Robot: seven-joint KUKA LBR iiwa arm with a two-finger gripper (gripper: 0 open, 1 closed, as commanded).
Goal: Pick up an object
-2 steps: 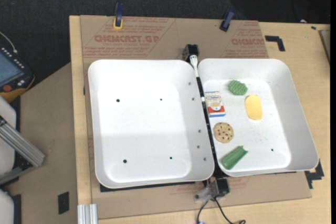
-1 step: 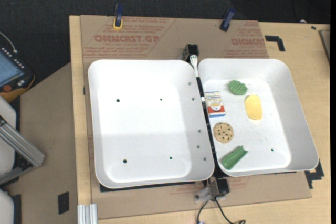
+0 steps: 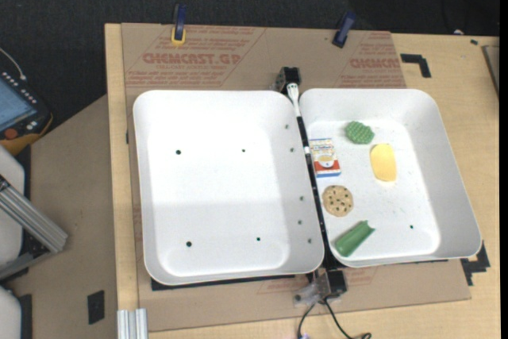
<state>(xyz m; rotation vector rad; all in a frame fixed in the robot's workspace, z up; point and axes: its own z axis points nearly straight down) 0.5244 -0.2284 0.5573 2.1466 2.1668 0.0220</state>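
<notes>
Sitting side by side on the brown board (image 3: 238,52), the two white bins are touching along their inner edges — the left bin (image 3: 159,194) and the right bin (image 3: 444,194). Lying in the right bin are five small things: a round green piece (image 3: 359,132) at the far side, a yellow piece (image 3: 383,162) just near of it, a small red-and-white box (image 3: 323,157) against the left wall, a speckled cookie (image 3: 338,200) below the box, and a long green piece (image 3: 352,237) nearest — all lying apart. As for the arm's fingers, I cannot tell how they are standing.
</notes>
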